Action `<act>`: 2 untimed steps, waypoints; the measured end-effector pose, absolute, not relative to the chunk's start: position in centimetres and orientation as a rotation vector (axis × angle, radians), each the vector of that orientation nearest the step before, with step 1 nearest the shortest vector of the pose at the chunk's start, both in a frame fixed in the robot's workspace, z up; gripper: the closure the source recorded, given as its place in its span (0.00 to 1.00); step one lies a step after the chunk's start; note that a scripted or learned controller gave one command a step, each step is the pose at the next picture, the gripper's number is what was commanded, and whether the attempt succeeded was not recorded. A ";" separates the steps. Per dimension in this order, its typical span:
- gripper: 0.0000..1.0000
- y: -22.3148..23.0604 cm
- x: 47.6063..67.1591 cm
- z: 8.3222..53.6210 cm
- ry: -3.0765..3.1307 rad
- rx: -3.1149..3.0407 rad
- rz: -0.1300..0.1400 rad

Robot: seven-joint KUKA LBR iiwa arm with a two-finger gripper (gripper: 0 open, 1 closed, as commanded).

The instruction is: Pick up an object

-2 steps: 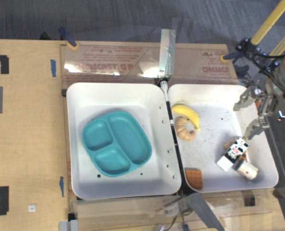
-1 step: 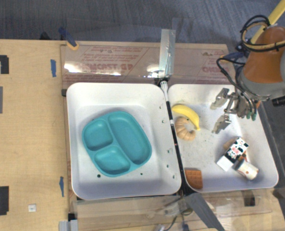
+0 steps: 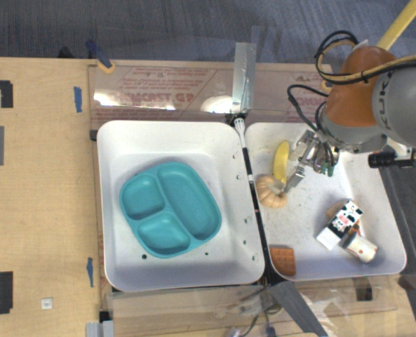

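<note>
Left: teal tray (image 3: 169, 208) in bin (image 3: 116, 146).

i see the tan bench (image 3: 32, 209) carrying two white bins side by side: the left bin (image 3: 113, 142) and the right bin (image 3: 390, 258), edges touching.

Bright even overhead light, glare on the clear panel (image 3: 167, 90) behind the bins, soft shadows, slightly soft focus

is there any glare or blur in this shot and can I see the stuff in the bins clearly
Camera view: bright glare on the clear sheet behind the bins; the teal divided plate is sharp with soft shadows; the gripper and the small objects near it look slightly soft, so its fingers are hard to read.
</note>
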State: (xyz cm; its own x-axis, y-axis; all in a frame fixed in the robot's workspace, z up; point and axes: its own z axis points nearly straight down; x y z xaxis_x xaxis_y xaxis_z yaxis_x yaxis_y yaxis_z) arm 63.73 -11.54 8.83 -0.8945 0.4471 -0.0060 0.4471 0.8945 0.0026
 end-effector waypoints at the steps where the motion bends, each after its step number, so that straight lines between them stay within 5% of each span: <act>1: 1.00 -11.5 64.1 10.4 3.038 0.714 0.001; 2: 1.00 -6.2 63.4 23.8 3.052 0.660 0.006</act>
